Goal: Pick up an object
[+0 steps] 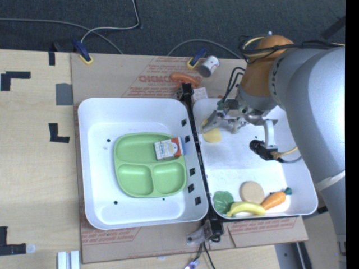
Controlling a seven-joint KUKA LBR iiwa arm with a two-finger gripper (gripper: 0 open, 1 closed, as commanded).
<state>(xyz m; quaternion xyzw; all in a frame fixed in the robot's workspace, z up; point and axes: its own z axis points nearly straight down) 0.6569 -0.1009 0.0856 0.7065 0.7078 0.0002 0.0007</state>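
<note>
right bin (291, 175), upper left corner: a small pale yellow disc (212, 135), round and flattish, lying on the white floor close to the divider between the bins. it is the item nearest the gripper.

same bin, near edge: green leafy piece (222, 199), banana (247, 208), tan round biscuit-like piece (252, 191), carrot (274, 199) with green top. these four are bunched together, touching or nearly so, well apart from the disc. middle of the bin floor is bare.

left bin (98, 167): green divided plate (148, 167), three compartments. a small carton (168, 148), white with orange and blue print, rests on the plate's upper right rim, tilted.

outside the bins, on the cardboard behind: an orange sausage-shaped thing (184, 78) and a small grey cylinder (208, 66) beside a blue-yellow clamp (197, 57). another clamp (83, 51) further left. cables run across the dark floor beyond.

arm: big grey body covers the upper right of the right bin, orange band above the wrist. gripper (220, 120) sits low over the bin's upper left corner, just above and beside the disc, fingers pointing towards the divider. whether the fingers are apart or together: cannot tell, metal parts overlap. nothing is visibly held between them. contact with the disc also unclear.
</note>
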